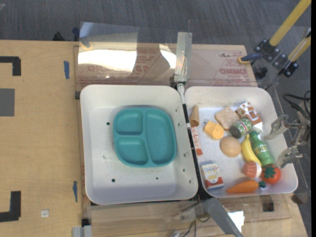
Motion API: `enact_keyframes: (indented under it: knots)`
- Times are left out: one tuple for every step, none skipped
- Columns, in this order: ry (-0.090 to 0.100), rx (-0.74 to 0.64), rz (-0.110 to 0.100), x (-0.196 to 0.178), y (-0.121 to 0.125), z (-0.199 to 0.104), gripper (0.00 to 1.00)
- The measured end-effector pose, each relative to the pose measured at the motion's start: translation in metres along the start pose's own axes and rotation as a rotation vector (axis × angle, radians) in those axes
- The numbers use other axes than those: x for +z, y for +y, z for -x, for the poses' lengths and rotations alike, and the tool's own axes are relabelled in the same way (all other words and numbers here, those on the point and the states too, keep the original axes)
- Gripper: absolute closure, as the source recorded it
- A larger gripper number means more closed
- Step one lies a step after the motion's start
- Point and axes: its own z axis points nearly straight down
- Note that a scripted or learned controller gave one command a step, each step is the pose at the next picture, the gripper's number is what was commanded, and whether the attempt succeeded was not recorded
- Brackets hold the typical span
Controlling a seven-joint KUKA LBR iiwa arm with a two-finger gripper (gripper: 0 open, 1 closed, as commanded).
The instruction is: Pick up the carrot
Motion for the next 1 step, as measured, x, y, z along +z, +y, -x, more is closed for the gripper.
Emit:
enact_keyframes:
  knots:
    - [-0.003, -0.157, 0.003, 0.1257, 0.0553, 0.0053, 0.00]
